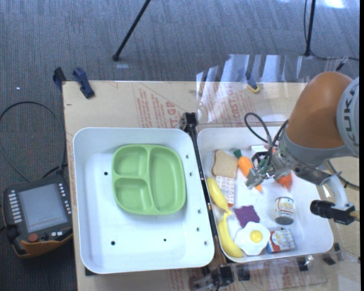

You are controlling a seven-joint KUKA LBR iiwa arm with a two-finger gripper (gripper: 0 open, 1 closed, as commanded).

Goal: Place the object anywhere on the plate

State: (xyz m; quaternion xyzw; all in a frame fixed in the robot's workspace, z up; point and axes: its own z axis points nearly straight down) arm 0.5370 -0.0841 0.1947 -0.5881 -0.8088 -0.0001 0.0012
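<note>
A green three-compartment plate (149, 179) lies in the left white bin (97, 235). The right bin (318, 235) holds several toy foods. My gripper (256, 178) hangs low over that bin's middle, right above an orange carrot (246, 163) with a green top. The carrot's lower end is hidden under the gripper. An orange piece (285, 181) peeks out just right of the gripper, beneath the wrist. Nothing can be seen held.
Around the gripper lie a bread slice (225, 163), two bananas (217, 194), a purple piece (247, 214), a fried egg (252, 237), a small can (284, 210) and a little carton (282, 240). A black divider (198, 162) separates the bins.
</note>
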